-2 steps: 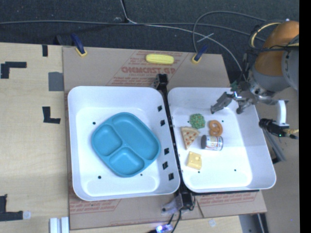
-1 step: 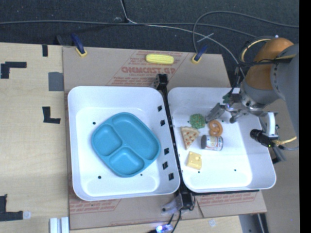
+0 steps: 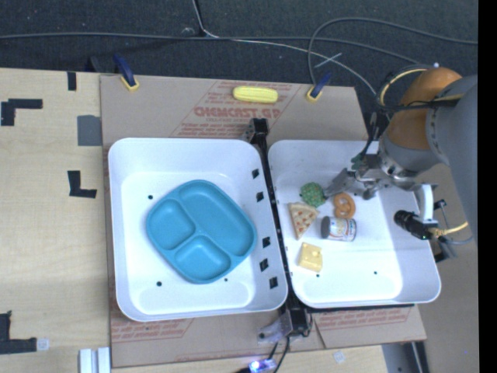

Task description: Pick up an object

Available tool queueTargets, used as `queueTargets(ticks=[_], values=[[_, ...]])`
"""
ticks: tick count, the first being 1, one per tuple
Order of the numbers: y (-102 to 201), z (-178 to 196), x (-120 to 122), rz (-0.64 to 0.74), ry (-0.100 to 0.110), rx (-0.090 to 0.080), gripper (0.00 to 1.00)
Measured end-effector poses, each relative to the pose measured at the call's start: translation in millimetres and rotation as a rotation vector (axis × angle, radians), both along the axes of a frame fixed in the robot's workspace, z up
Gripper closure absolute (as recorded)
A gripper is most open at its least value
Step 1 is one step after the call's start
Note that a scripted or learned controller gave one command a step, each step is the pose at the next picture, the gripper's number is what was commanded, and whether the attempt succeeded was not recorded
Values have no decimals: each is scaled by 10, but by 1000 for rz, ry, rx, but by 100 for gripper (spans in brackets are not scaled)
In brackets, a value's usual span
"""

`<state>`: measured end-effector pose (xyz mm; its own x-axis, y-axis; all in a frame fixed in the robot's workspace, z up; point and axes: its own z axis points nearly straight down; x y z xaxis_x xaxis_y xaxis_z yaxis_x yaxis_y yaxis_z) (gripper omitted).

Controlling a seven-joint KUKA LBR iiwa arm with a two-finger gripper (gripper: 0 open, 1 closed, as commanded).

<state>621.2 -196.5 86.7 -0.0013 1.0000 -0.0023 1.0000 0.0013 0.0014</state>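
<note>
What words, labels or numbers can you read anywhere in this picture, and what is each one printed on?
"CHEMCAST GP", in red letters, repeated on the brown protective sheet under the two shallow white bins; the smaller red lines beside it are too blurred to read.
The small metal can in the right white bin carries a label, too small to read.
The black marks on the light wooden bench at left are plain shapes, not letters.

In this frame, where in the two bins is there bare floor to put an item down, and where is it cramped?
Right bin: bare floor along the near edge and right side, past the cheese wedge. Cramped at its left-centre, where broccoli, pizza slice, pretzel and can cluster by the gripper. Left bin: the blue tray fills the middle; bare strips ring it.
</note>
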Motion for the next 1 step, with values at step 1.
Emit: queueTargets(ticks=[1], values=[[0,112,10,2,-5,-3,100]])
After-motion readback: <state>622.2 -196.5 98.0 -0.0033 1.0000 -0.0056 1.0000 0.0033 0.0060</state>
